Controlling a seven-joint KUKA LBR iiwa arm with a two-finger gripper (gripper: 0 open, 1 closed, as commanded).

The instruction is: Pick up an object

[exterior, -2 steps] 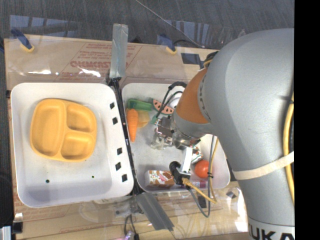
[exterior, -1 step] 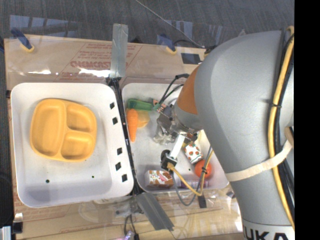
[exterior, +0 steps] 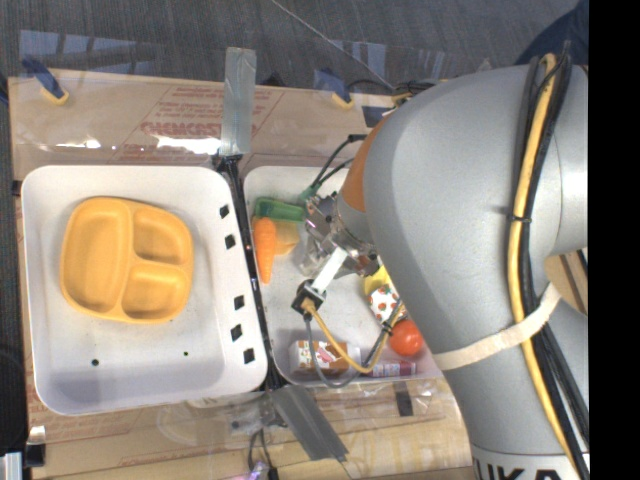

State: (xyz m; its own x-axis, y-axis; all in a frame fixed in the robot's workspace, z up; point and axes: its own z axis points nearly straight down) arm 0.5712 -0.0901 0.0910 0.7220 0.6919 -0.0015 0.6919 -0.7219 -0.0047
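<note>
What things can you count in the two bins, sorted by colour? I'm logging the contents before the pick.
Yellow: 1, the divided plate in the left bin
Orange: 1, the carrot in the right bin
Green: 1, a piece beside the carrot
Red: 1, the tomato
Mixed colours: 2, a packet and a small toy
Total: 6 in sight; the arm covers part of the right bin.

1. Dark grey ribbed floor (exterior: 150, 3) is running across the top of the frame and showing again down the left edge.
2. Brown cardboard sheet (exterior: 130, 118) is lying flat as the bench cover, with faint red printing showing at upper centre.
3. Grey tape strip (exterior: 238, 93) is standing vertical at upper centre.
4. Blue tape tabs (exterior: 45, 78) are pinning the cardboard corners at upper left.
5. Even overhead light is falling, with soft shadows.
</note>
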